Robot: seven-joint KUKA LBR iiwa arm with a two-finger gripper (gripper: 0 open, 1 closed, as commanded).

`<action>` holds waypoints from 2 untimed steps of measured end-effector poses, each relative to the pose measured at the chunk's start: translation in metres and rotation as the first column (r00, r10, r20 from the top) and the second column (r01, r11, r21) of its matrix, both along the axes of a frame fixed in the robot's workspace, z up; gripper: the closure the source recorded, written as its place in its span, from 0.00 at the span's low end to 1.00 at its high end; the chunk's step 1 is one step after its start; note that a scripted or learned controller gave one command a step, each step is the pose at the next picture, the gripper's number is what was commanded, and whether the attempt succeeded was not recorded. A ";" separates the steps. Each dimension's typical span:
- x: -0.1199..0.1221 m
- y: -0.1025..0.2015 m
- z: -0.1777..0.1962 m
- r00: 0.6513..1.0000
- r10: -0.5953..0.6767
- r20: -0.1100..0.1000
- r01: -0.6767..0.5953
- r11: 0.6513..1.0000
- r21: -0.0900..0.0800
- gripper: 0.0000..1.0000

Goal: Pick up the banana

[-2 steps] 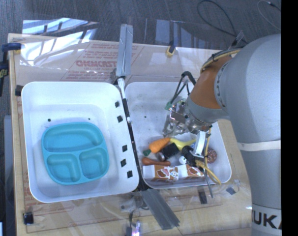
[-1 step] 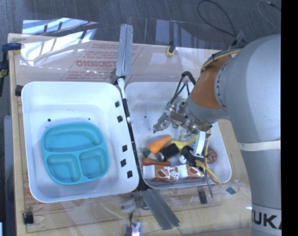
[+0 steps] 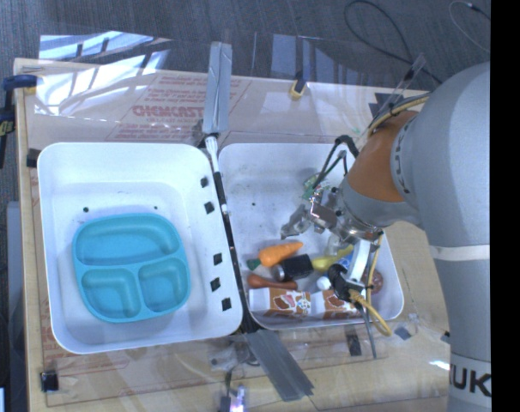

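Observation:
The banana (image 3: 330, 257) shows as a short yellow strip in the right bin (image 3: 251, 178), mostly hidden under the wrist hardware. My gripper (image 3: 305, 221) hangs low over the middle of that bin, just above and left of the banana, with nothing visibly held. An orange carrot (image 3: 280, 252) lies directly below the gripper, touching a black object (image 3: 296, 266).
A flat printed packet (image 3: 287, 300) and a red-brown item (image 3: 260, 282) lie along the right bin's front wall. The left bin (image 3: 63, 178) holds a blue divided tray (image 3: 131, 264). The grey arm covers the right bin's right side.

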State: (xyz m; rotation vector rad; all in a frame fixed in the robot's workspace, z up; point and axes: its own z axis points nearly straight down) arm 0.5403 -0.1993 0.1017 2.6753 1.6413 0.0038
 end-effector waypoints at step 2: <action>-0.059 0.011 -0.007 0.988 0.154 0.007 -0.154 0.988 -0.004 0.00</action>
